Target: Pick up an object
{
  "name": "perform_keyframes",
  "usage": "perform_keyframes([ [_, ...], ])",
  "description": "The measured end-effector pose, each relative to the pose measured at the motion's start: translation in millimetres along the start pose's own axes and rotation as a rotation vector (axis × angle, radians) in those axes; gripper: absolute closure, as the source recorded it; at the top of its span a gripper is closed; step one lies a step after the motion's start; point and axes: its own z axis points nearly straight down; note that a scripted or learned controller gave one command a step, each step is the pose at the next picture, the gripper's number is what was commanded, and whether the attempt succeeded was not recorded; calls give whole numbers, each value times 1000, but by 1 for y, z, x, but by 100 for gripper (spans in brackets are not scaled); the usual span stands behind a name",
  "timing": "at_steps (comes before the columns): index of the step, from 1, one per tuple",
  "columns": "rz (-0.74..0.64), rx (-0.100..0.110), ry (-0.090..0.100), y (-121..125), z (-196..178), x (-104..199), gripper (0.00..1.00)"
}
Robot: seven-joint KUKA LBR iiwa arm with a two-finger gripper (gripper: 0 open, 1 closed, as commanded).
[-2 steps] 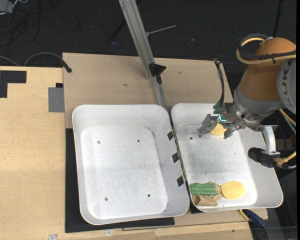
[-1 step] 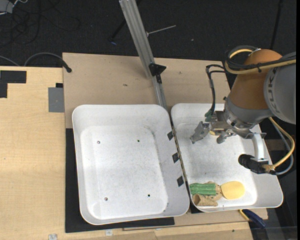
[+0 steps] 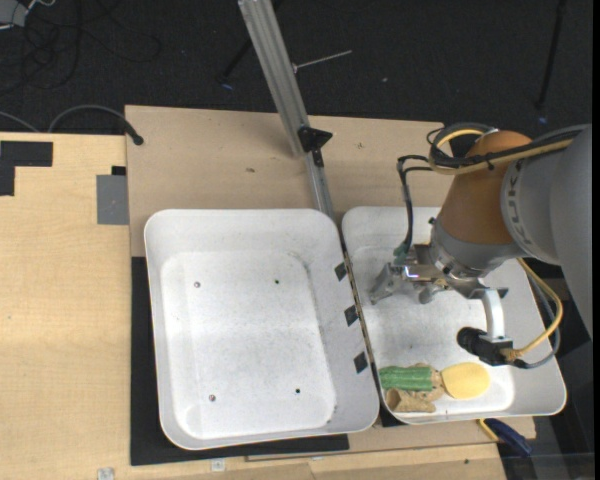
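The arm [image 3: 500,208] reached in over the right bin [image 3: 540,393], and its claw [image 3: 420,278] hung above the middle of that bin's floor. How far the claw stood apart could not be told, and nothing showed in its hold. A green toy [image 3: 405,377], a yellow piece [image 3: 466,380] and a tan lump [image 3: 414,400] lay together in the bin's near corner, well apart from the claw. The left bin [image 3: 170,268] sat beside it.
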Motion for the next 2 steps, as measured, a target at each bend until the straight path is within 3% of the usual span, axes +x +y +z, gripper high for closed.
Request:
perform_keyframes([
  [1,2,-8,-1,1,12,0,0],
  [2,9,-7,0,0,3,-1,100],
])
